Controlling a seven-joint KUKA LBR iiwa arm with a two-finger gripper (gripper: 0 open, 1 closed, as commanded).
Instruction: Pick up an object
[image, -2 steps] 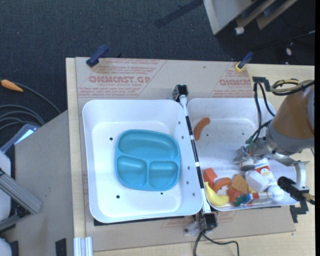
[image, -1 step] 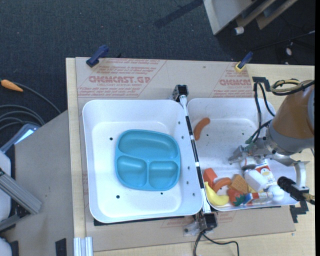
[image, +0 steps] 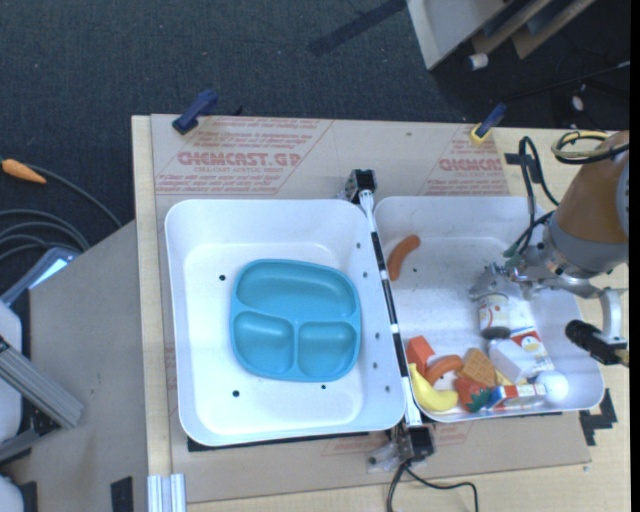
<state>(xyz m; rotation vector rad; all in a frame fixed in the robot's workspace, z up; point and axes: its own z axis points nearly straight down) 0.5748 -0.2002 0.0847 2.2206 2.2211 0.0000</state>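
Gripper (image: 497, 305) is down low inside the right bin (image: 450, 215), and it sits right over a small white carton (image: 522, 352) with a red and orange picture on it. I think this is the reaching step: the arm (image: 590, 215) is down in the bin and is about to try a grab. I cannot tell if the gripper is wide or closed, because its metal parts are bunched together and blurry, and I cannot see anything held in it.

The right bin is my landmark. At its near edge lies a little pile of toys (they look like play food). The carton is at the top of that pile, just under the gripper. For the next move, I think the gripper has to go straight down onto the carton and squeeze it on two flat sides, then lift slowly. The pile is crowded, so it might bump a neighbour or slip off.

Now the count. There are two white bins, side by side. In the left bin (image: 195, 300), beside the right bin, lies one blue plate (image: 296, 318) with three sections. In the right bin, near its far edge, is one orange sausage (image: 402, 254), well apart from the pile. In the pile I count one yellow banana (image: 432, 393), one red piece (image: 421, 350), one brown cracker (image: 478, 368) and one white carton. A few more small bits are there, too jumbled to count.
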